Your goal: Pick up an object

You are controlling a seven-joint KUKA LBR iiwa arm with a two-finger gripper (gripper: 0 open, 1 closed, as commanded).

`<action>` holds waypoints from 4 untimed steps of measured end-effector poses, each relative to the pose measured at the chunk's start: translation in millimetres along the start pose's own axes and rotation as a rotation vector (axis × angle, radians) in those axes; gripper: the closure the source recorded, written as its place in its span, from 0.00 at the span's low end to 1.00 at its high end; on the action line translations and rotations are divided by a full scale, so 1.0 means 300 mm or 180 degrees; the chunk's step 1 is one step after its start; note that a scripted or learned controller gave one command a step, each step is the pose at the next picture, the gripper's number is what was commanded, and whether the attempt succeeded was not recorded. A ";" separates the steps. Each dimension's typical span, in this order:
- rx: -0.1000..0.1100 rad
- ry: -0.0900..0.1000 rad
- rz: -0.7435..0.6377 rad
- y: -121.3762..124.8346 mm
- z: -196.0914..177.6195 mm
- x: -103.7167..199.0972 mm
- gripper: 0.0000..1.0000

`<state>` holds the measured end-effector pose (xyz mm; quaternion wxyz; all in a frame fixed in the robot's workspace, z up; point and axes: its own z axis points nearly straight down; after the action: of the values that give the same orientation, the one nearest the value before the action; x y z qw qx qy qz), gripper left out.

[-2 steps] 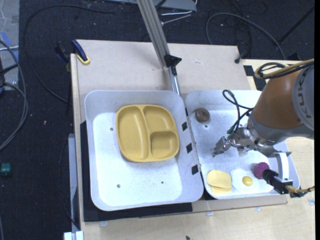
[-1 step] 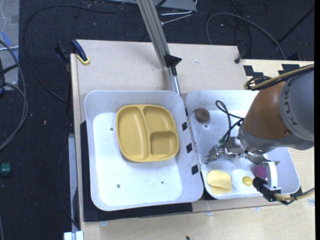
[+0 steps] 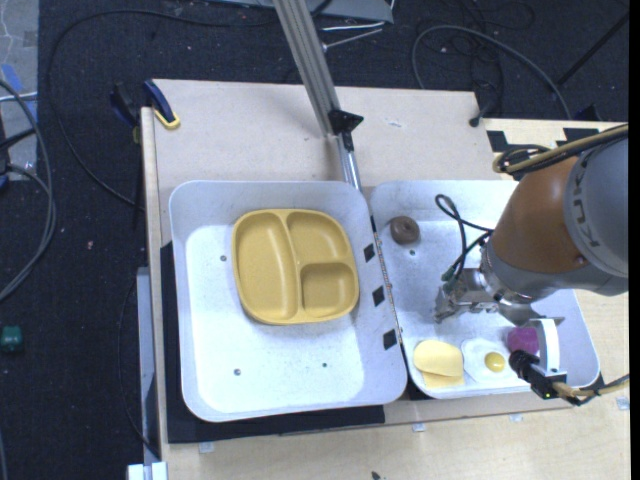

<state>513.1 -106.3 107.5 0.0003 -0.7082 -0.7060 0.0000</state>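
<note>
**One fixed camera, high above the bench**

Mounted overhead, looking down at a slant on the bench (image 3: 250, 118) and both bins. Set far enough back to take in the whole left bin (image 3: 200, 368), the right bin (image 3: 420, 203), the bench edges and a strip of dark floor (image 3: 80, 88) with cables beyond. Aimed so the pincer (image 3: 455, 303) sits right of centre and low in the frame, with the arm (image 3: 560, 228) coming in from the right behind it. Left of the pincer, most of the picture; below it, only the near bin rim. No second view, so no shared ground.
</note>
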 end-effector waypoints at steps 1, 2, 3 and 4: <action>-0.0014 -0.0004 -0.0008 -0.026 -0.194 -0.007 1.00; -0.0015 -0.0005 -0.0017 -0.022 -0.330 -0.007 1.00; -0.0011 0.0001 -0.0034 0.080 -0.369 0.162 1.00; -0.0013 0.0003 -0.0038 0.183 -0.400 0.328 1.00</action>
<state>568.4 -8.1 227.5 -0.0009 -0.7039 -0.7102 -0.0018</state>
